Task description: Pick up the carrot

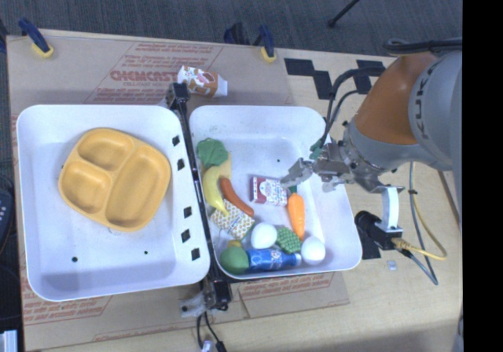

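The carrot, a short orange cone, lies in the right bin near its right wall, pointing up and down in the camera view. My gripper hangs over the same bin, just above and slightly right of the carrot's upper end, and nothing shows in it. The grey arm with its orange band reaches in from the right.
Around the carrot lie a red-and-white packet, a green patterned piece, two white eggs, a blue can, a red sausage, a banana and a leafy green. A yellow divided plate fills the left bin.
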Motion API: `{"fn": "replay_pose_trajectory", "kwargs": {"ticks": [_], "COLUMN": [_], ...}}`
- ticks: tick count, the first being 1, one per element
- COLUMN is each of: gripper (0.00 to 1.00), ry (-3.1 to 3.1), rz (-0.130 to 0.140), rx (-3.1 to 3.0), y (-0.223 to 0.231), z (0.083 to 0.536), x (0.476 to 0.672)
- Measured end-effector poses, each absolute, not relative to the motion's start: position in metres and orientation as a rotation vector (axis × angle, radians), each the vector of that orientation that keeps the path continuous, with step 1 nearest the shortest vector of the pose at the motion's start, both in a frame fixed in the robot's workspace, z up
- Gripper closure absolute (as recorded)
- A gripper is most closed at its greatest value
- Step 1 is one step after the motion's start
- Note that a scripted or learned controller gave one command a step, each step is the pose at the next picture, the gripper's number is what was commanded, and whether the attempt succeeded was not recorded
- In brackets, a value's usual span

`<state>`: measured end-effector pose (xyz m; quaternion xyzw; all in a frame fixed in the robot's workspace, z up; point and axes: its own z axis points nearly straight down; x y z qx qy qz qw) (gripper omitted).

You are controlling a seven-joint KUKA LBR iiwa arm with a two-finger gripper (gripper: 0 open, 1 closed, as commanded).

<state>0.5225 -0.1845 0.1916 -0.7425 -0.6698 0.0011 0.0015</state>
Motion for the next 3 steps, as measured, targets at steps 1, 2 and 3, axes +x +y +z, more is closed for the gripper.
{"fn": "replay_pose_trajectory", "kwargs": {"ticks": [1, 2, 3], "gripper": [0.0, 1.0, 1.0], "ry": [-2.488, -2.49, -2.358], "rz": [0.001, 0.002, 0.002], "rx": [-1.914, -1.909, -2.073], "y": [-0.194, -0.194, -0.171], "z": [0.091, 0.101, 0.172], "x": [0.534, 0.534, 0.546]}}
